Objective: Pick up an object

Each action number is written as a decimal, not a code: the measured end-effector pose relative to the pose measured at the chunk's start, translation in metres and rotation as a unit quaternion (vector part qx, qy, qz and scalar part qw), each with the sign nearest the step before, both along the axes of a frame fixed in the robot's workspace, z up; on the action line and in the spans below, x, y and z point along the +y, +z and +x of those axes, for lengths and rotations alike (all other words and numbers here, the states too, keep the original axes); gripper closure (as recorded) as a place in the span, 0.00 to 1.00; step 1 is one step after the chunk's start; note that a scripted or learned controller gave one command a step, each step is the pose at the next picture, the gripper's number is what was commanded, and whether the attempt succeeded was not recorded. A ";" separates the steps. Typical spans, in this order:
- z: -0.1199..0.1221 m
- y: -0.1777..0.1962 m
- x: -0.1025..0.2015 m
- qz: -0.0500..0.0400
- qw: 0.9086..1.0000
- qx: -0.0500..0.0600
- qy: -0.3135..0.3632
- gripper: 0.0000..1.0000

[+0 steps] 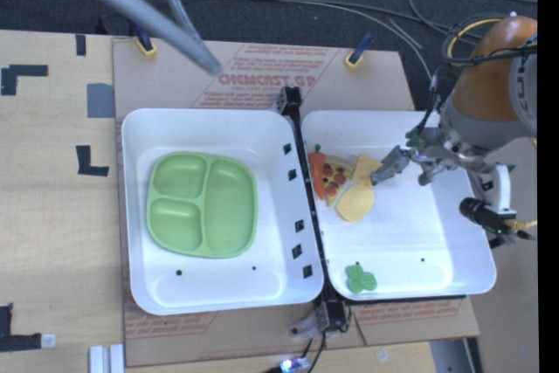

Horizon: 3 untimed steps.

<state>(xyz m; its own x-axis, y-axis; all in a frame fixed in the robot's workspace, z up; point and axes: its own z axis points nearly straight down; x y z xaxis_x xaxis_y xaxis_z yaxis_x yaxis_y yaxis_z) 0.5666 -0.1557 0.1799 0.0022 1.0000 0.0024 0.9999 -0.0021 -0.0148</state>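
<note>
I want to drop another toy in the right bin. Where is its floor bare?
Right bin: bare across the middle and right, between the yellow piece, the green toy and the right wall. Crowded at upper left, where the orange toy, yellow piece and gripper bunch.

Arm (pixel 498 83) cut off at rt edge

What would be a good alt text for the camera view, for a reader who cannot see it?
The arm's end effector hangs over the right bin, close to a yellow toy and an orange toy; a small green toy lies near the front. The left bin holds a green divided plate.
</note>
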 end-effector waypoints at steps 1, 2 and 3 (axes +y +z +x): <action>0.003 0.007 0.000 -0.001 1.000 -0.007 0.002 0.00; 0.007 -0.054 0.008 -0.001 1.000 -0.004 0.002 0.00; 0.007 -0.097 0.008 -0.002 1.000 -0.007 0.002 0.00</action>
<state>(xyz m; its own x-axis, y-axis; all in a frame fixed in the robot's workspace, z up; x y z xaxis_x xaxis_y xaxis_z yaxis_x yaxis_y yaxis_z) 0.5740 -0.1476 0.0833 -0.0018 1.0000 -0.0018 1.0000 0.0018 -0.0001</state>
